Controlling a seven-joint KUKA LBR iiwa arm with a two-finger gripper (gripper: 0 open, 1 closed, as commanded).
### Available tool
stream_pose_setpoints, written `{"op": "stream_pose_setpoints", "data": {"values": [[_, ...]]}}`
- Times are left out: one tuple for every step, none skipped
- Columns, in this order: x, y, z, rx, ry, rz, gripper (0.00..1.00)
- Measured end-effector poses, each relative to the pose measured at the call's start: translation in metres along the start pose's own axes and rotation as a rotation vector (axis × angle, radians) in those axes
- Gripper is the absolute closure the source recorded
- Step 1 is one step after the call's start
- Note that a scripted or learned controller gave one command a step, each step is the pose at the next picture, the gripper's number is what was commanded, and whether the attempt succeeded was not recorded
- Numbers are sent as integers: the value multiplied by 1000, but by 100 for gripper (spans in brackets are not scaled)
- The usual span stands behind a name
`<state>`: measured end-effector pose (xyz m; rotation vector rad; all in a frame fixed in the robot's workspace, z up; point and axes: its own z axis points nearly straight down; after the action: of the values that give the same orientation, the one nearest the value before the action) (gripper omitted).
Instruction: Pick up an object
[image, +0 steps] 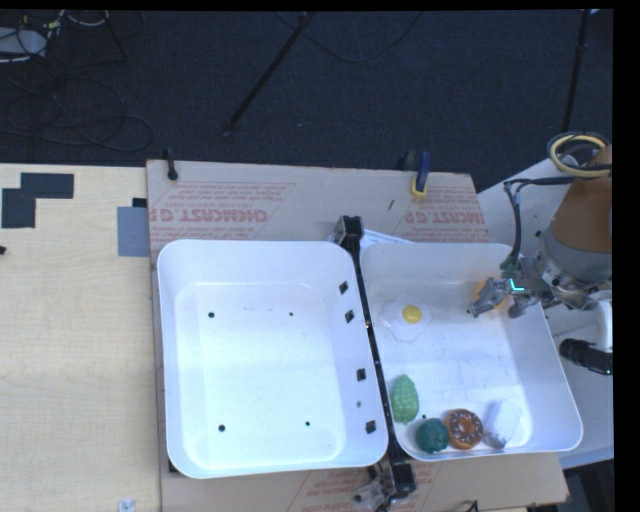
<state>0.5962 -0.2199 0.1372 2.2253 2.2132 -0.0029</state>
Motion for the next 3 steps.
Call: {"op": "stream_pose_setpoints", "data": {"values": [[-2,0,-10,-2,-2,1,100],[-2,0,-10,-2,-2,1,0],[-3,0,-20,-5,-3,1,100]]}}
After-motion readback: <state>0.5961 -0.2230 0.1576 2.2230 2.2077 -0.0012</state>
